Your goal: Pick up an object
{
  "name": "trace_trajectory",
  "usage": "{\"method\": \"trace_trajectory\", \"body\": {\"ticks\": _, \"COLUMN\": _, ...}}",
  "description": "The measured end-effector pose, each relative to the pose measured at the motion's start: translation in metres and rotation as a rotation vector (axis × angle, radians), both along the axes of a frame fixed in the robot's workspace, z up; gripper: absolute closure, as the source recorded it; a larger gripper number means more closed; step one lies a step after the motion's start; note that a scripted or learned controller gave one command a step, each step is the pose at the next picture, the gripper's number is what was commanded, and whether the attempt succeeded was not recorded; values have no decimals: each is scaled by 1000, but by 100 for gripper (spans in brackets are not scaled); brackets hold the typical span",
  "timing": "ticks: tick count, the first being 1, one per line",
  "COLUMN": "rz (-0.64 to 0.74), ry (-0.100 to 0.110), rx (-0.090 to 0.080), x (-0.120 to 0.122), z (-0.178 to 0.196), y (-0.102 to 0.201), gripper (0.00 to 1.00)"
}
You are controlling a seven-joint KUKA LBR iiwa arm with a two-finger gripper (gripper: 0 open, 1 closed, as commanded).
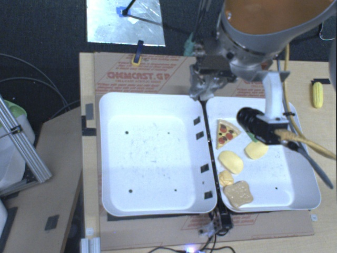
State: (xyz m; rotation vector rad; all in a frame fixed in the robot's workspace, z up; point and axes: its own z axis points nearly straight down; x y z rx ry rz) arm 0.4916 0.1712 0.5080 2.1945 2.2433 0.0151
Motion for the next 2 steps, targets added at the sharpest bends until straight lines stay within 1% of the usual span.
{"method": "trace_trajectory", "body": {"ticks": 1, "rz": 5, "ry": -2, "rx": 1, "x": 1, "z": 11, "y": 0, "gripper": 100}}
{"method": "trace_trajectory", "body": {"ticks": 2, "rz": -27, "ry": 24, "rx": -10, "x": -6, "z": -149, "y": -58, "gripper": 100}}
